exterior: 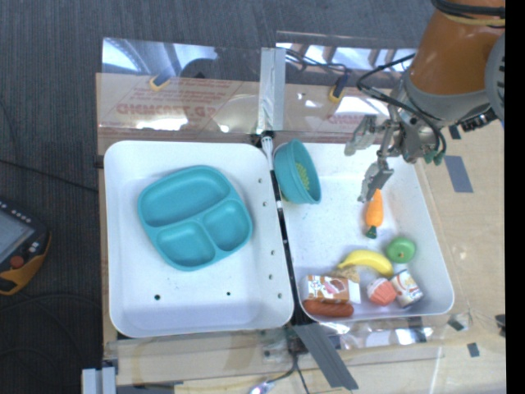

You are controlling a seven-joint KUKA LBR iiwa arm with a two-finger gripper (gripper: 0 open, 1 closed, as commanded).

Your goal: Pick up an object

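Hovering at upper right of frame, above the right-hand bin [435, 245]: gripper [371, 189], finger tips reaching down to just over the top of the carrot [374, 213]. Probably lined up for a grasp on that carrot, judging by the position. Spread of the tips too small and dark to read, so open or closed cannot be told; nothing clearly seen between them.

Carrot itself: small, orange, tapered, green stub at the lower end, lying roughly upright in the frame near the right wall of the bin, apart from its neighbours and so likely the easiest pick.

Lower right of the bin, bunched together in the corner: green apple [400, 249], round and glossy; banana [367, 261], curved and smooth yellow; a printed packet [327, 286]; a hot dog [328, 308]; a small cup-like toy [395, 289], hard to name. Crowded, so less finger room there.

Upper left of that bin: teal bowl [297, 172], tipped on edge against the divider.

Left-hand bin [131, 302]: teal divided plate [194, 216], three compartments, smooth plastic, lying flat.
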